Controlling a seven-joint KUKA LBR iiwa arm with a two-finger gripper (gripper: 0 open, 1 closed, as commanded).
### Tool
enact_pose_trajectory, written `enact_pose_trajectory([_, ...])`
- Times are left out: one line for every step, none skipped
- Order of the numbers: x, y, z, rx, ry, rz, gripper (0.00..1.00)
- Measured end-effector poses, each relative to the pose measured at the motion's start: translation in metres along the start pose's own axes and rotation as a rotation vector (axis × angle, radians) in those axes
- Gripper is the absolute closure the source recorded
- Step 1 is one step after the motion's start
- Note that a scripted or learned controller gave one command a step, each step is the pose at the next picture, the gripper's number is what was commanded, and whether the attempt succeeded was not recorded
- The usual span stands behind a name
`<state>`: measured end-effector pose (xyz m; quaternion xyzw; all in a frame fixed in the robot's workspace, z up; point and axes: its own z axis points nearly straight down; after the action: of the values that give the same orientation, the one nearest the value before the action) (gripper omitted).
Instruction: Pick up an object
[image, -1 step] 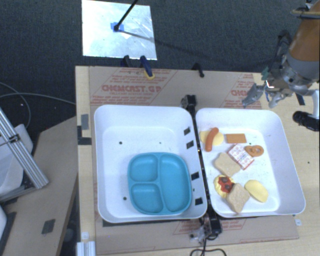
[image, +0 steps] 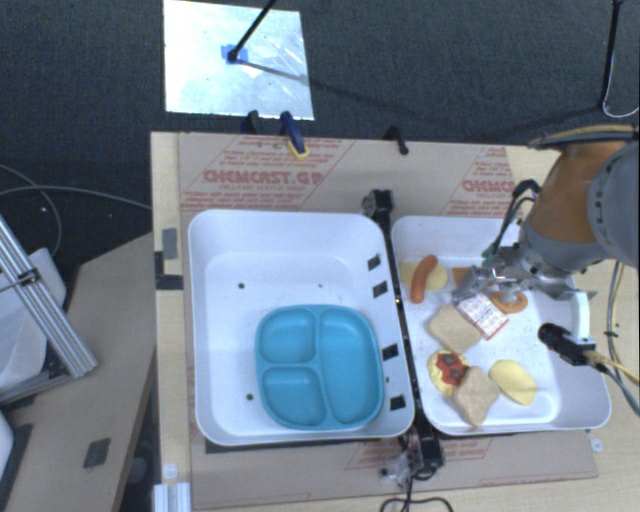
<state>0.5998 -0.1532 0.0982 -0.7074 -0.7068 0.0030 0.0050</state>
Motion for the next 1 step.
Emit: enact_pose_trajectory([0.0126, 0.0193, 0.0141, -0.014, -0.003, -0.006, 0.0])
